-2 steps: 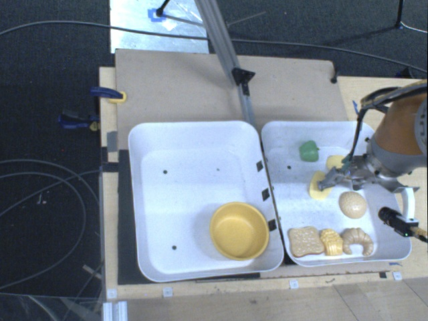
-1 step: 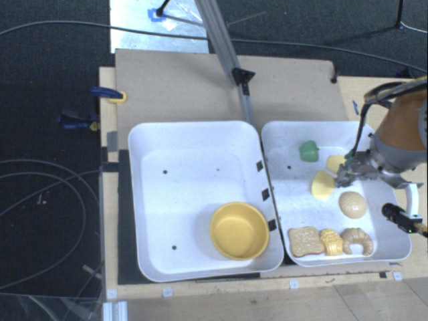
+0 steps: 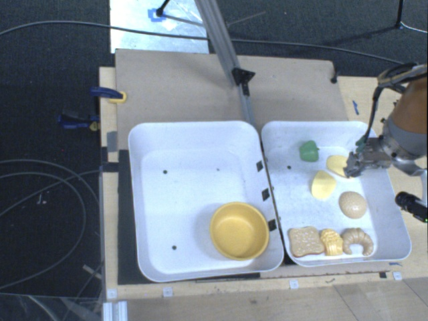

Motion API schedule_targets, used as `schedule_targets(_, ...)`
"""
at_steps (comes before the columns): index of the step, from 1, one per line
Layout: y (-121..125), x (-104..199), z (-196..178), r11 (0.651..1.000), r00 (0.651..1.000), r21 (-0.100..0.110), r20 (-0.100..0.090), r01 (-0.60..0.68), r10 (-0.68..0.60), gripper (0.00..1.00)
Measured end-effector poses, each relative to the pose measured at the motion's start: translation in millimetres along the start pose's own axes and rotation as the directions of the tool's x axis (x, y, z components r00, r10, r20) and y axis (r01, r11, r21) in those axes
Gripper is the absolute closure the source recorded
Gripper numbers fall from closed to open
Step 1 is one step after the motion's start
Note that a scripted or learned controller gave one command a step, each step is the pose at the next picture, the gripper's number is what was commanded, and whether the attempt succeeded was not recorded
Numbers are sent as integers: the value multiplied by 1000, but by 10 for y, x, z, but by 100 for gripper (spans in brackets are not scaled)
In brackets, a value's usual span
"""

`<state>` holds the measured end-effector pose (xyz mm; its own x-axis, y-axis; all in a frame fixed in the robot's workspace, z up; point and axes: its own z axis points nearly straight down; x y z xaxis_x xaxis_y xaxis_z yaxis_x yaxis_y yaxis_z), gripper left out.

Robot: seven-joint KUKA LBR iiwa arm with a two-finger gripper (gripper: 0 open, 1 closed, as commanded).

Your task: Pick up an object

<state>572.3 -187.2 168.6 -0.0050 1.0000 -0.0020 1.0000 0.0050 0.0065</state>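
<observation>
The right bin (image 3: 394, 239) holds several toy foods: a green piece (image 3: 308, 151), a pale yellow piece (image 3: 336, 164) at the gripper, a yellow wedge (image 3: 323, 185), a tan egg-shaped roll (image 3: 352, 204), a toast slice (image 3: 304, 241), a small yellow pastry (image 3: 330, 241) and a croissant (image 3: 358, 240). My gripper (image 3: 352, 168) reaches in from the right and hangs low at the right side of the pale yellow piece, partly covering it.
The left bin (image 3: 154, 146) holds a yellow bowl (image 3: 239, 230) near its front right corner. A grey pole (image 3: 221, 39) slants across the back of the bench. Blue clamps (image 3: 93, 105) grip the bench's left edge.
</observation>
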Motion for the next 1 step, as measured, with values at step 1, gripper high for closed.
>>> schedule_targets(1,21,-5,-451,1000,1000,-1,0,0,0,100)
